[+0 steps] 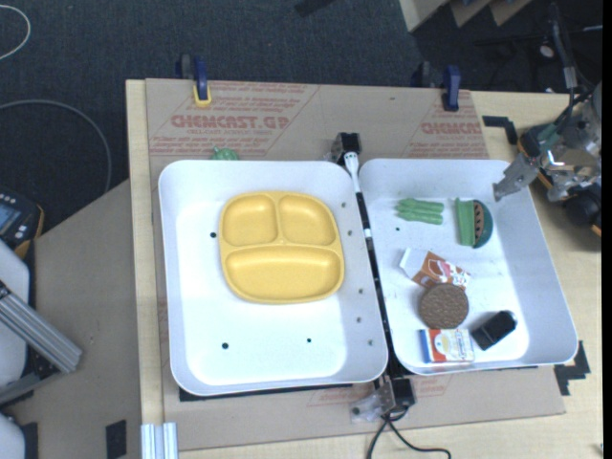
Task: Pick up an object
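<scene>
The right white bin (545, 285) holds several small items. A green bean pod (421, 210) lies at the back, with a watermelon slice (472, 223) beside it. An orange and white packet (435, 269) lies mid-bin, with a round brown patty (444, 306) in front of it. A small white and red carton (447, 345) and a black block (493, 329) lie near the front wall. My gripper (519, 173) hovers over the bin's back right corner, apart from all the items and nearest the watermelon slice.
The left white bin (191, 285) holds a yellow divided plate (281, 247). A black clip (347, 147) sits where the two bins meet at the back. Blue clamps (199, 73) (450, 82) grip the cardboard base. Cables and hardware crowd the right edge.
</scene>
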`<state>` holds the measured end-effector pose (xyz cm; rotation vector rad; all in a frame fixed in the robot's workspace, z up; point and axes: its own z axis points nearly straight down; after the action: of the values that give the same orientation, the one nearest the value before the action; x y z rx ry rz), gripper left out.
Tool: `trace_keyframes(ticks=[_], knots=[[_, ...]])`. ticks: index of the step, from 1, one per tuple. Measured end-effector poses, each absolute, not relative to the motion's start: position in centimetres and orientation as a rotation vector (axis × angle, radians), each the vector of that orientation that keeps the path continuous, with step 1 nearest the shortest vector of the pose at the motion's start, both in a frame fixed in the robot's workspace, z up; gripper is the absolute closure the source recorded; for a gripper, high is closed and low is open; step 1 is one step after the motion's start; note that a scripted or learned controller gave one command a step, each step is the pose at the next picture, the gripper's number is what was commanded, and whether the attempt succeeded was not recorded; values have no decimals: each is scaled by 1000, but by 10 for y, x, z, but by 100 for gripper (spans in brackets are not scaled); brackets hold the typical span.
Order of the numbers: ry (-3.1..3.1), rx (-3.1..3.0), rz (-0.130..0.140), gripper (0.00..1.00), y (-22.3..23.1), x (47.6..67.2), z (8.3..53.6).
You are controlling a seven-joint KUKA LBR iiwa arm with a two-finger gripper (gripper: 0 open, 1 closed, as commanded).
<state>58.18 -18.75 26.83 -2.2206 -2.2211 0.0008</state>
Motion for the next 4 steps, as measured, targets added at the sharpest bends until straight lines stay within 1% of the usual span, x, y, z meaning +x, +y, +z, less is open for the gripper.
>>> trace_keyframes(ticks=[1,2,3,4], knots=[[-2218,-2216,5,0,-142,560,95],[-2222,-2224,-4,0,-175,492,86],[-2224,-2222,-1,0,-156,513,85],[-2222,-2219,0,0,-80,477,186]])
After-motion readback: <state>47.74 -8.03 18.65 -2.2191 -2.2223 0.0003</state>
